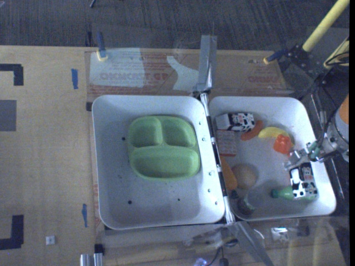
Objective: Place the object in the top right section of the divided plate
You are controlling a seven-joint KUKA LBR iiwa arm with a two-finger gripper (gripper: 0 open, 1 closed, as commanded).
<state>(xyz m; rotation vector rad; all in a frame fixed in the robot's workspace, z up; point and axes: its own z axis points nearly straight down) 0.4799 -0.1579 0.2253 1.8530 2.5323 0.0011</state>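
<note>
The tool point(302, 158) hung over the right bin point(310, 115), just above a black-and-white carton point(304, 183); its grip seemed unclear. The green plate point(164, 147) lay well left, its top-right section unfilled.

A single fixed camera is mounted above the bench point(44, 148) and looks down at a slant. Both bins fall within the frame: the left bin point(111, 204) sits near centre, the right bin point(316, 126) toward the right edge. The far side of the scene lies at the top, where dark floor point(166, 10) is visible. The viewing distance is moderate; small items in the right bin resolve poorly, probably because of glare.
</note>
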